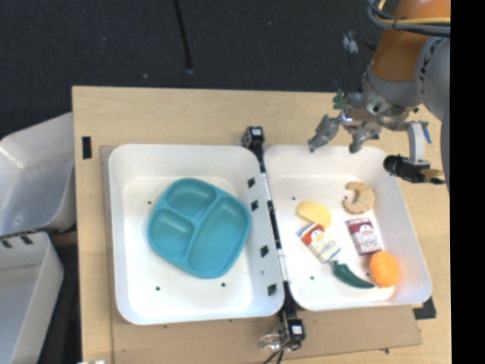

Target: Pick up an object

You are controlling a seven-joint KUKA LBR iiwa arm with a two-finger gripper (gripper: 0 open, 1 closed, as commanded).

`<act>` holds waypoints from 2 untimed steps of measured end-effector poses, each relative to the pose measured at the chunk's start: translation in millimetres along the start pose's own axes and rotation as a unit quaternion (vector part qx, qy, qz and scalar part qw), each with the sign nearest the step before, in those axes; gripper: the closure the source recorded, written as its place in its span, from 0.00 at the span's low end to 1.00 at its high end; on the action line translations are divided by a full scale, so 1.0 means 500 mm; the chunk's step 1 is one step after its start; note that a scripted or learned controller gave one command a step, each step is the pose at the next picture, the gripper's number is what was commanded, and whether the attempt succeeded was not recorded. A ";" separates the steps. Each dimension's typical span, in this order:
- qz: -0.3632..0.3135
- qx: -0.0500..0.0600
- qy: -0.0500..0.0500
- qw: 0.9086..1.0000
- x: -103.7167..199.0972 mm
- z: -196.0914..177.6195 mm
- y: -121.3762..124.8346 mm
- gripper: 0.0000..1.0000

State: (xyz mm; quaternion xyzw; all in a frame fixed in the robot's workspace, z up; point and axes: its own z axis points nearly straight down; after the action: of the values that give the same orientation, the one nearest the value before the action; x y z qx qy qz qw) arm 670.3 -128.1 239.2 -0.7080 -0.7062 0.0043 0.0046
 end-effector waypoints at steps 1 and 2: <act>-0.001 -0.007 0.000 1.000 0.001 -0.019 0.004 0.00; -0.002 -0.005 -0.001 1.000 -0.002 0.069 0.019 0.00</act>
State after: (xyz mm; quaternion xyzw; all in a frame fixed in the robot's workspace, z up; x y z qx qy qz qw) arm 679.3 -129.1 204.5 -0.7066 -0.7077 0.0013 -0.0001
